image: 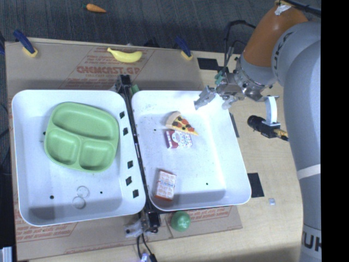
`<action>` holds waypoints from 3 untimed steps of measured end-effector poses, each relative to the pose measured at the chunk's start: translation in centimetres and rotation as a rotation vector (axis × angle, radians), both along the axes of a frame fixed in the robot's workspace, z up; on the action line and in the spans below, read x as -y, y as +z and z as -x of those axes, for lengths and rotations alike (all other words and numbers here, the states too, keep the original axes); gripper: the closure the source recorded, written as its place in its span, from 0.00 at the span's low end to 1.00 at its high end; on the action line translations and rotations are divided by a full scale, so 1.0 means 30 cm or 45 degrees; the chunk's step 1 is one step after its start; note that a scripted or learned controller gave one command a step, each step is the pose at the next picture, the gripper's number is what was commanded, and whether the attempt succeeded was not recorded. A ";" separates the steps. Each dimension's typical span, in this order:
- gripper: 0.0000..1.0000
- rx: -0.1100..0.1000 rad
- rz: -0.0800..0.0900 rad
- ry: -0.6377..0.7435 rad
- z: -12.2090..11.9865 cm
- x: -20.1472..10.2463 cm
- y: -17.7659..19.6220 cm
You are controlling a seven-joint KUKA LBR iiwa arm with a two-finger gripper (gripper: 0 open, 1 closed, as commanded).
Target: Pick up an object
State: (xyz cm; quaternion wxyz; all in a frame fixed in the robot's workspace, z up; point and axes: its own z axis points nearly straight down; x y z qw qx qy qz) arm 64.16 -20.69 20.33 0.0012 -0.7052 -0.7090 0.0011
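Gripper [209, 97] is hanging over the far right corner of the right bin [232, 162], its fingers looking slightly apart and nothing sitting between them. Nearest to it, at about seven o'clock, a pizza slice [180, 123] is lying on the bin floor, with a small red-and-white packet [179, 140] touching it at six o'clock. Farther toward six o'clock, near the bin's front wall, a small orange carton [166, 184] is lying on its own, well apart from the other two.

The left bin [32, 190] is carrying a green divided plate [82, 136]. Outside the bins, a green ball [180, 220] is resting on the table at the right bin's front edge, a banana [125, 54] is lying at twelve o'clock beyond the bins, and a carrot [96, 7] is lying farther back.

Judging by this, the approach step is in hand and no grasp is made yet. The next move is calling for shifting toward seven o'clock over the pizza slice or packet, then descending and closing.
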 end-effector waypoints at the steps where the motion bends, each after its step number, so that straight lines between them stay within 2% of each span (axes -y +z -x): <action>1: 0.00 0.005 0.000 -0.001 0.214 0.016 -0.360; 2: 0.00 0.012 -0.001 0.004 0.007 -0.253 -0.358; 3: 1.00 0.013 -0.001 0.007 0.003 -0.251 -0.313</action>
